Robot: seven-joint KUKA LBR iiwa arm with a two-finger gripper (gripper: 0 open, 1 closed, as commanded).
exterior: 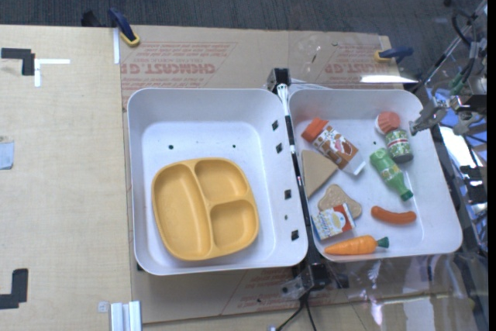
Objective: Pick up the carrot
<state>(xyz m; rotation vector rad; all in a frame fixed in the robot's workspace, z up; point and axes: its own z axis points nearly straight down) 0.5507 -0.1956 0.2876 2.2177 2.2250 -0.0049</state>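
Nothing of the task is done yet. The orange plastic carrot with a green stub top [356,246] is seen lying flat at the near wall of the right-hand shallow white bin [442,190], lengthwise along that wall, untouched. It is set just beside a small white-and-red carton [333,222] and near an orange-red toy sausage [394,216], with a gap to both.

All steps are judged to be left: approach, descent, grasp, lift.

The arm is barely made out at the far right rim of the right-hand bin, where the claw [428,118] is taken to be the grey pointed part near a green toy can [398,145] and a red ball-like item [388,121]. It is placed well apart from the carrot, at the opposite side of the bin. Whether it is wide or narrow cannot be told; nothing is seen in it. The wrist pose is too cluttered to read.

A yellow three-section plastic plate [204,207] is left in the left-hand white bin [201,108].
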